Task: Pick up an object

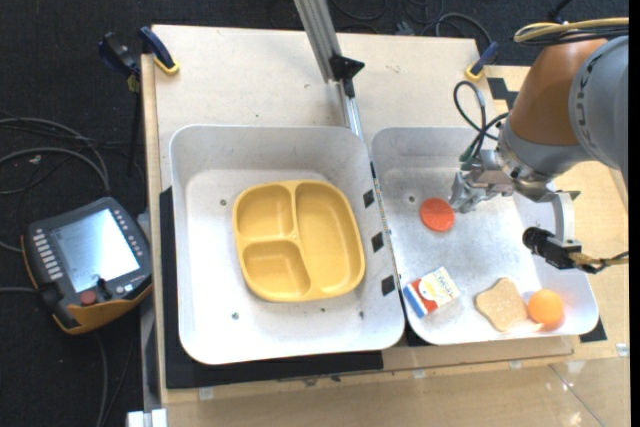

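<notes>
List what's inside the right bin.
In the right bin: a red disc, a small carton, a slice of bread and an orange ball. The arm and hand cover the bin's upper right floor.

- Small carton (433, 292), right bin: red, white and blue printed face with an orange emblem; lettering too small to read.
- No other legible text.

The robot arm (575, 105) is cut off by the right edge, its wrist hides the far right corner of the right bin (420, 150), and the gripper (467, 195) is too small to make out its tip.
</notes>
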### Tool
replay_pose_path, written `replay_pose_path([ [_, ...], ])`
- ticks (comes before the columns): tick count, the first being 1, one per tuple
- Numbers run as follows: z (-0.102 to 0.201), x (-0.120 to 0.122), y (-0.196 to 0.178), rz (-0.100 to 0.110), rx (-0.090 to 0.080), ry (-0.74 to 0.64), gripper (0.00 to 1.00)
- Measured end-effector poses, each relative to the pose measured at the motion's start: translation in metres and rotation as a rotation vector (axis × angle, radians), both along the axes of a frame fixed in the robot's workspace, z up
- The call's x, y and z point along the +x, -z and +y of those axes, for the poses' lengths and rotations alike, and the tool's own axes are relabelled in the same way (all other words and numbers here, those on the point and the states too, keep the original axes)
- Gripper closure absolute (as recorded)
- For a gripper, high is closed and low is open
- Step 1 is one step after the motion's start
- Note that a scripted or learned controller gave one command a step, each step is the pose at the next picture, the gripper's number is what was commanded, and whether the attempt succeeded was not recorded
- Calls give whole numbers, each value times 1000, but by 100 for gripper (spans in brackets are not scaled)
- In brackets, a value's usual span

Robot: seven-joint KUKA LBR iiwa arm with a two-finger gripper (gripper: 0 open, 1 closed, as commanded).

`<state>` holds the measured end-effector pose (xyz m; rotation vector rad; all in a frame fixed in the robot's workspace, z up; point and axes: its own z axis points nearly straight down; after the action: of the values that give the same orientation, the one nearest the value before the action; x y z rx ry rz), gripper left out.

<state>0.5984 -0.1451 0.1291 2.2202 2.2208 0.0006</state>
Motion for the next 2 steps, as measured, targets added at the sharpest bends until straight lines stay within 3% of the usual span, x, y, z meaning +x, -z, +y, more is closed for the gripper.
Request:
replay_pose_path([
  [2, -1, 5, -92, -6, -1, -2, 100],
])
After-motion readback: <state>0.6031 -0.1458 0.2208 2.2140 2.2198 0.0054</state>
